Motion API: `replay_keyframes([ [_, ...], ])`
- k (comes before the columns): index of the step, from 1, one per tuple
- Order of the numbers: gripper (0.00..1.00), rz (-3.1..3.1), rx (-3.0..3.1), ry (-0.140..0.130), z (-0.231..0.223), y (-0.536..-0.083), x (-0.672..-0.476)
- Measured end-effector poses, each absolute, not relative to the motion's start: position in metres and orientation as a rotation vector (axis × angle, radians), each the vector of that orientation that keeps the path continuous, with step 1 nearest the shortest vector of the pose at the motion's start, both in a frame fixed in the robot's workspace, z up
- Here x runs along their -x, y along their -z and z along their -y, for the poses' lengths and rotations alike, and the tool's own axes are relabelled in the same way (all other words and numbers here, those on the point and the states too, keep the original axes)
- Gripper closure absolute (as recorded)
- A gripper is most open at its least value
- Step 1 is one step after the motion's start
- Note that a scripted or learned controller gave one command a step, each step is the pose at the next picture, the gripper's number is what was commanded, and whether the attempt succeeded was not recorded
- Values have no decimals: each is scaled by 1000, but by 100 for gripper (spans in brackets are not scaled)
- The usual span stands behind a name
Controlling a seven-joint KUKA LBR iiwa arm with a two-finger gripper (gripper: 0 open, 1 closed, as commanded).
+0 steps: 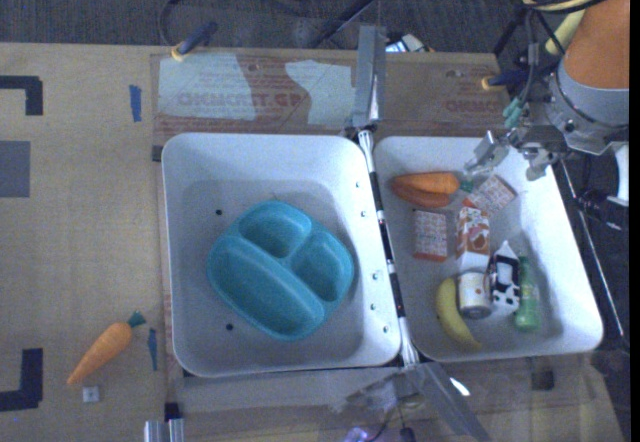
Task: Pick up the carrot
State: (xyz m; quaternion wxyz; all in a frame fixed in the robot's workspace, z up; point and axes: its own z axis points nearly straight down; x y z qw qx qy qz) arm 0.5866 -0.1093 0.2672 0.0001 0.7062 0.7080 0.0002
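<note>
Two-finger gripper over right white bin, fingers apart, holding nothing, near orange tapered carrot, carton labels unreadable.

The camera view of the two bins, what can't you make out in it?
- End effector, camera view: too blurred and small to tell its finger state or whether it touches the carrot.
- Small packets: labels too blurred to read.
- Banana: partly covered by the can.
- Arm: cut off by the top edge.
</note>
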Motion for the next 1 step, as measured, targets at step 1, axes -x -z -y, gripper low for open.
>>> replay_keyframes([
  [1, 0, -2214, -2230, 0, 97, -120, -628],
])
